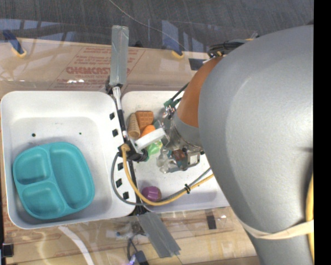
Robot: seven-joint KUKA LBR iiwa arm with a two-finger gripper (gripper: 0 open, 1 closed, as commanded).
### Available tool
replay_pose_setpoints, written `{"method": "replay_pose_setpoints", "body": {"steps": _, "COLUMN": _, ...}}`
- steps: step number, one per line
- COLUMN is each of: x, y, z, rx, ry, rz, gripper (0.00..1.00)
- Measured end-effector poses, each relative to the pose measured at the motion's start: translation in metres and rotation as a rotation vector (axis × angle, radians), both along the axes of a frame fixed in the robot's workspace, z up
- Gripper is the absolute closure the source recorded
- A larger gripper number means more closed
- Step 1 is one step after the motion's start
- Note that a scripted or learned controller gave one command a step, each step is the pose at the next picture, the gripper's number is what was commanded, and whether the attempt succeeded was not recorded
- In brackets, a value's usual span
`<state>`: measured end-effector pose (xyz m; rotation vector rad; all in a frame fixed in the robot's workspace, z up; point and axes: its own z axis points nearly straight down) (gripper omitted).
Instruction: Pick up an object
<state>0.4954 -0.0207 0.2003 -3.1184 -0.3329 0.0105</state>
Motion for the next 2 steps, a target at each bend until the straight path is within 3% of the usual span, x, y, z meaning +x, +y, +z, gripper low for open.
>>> {"method": "replay_pose_setpoints", "body": {"steps": 1, "x": -0.0198, "y": 0.0072, "z": -0.0104, "rx": -0.001, "ry": 0.001, "rz": -0.003, "gripper": 1.00}}
{"method": "replay_pose_setpoints", "body": {"steps": 2, "x": -0.0199, "y": 0.0033, "z": -0.0101, "rx": 0.002, "ry": 0.001, "rz": 0.313, "gripper": 1.00}}
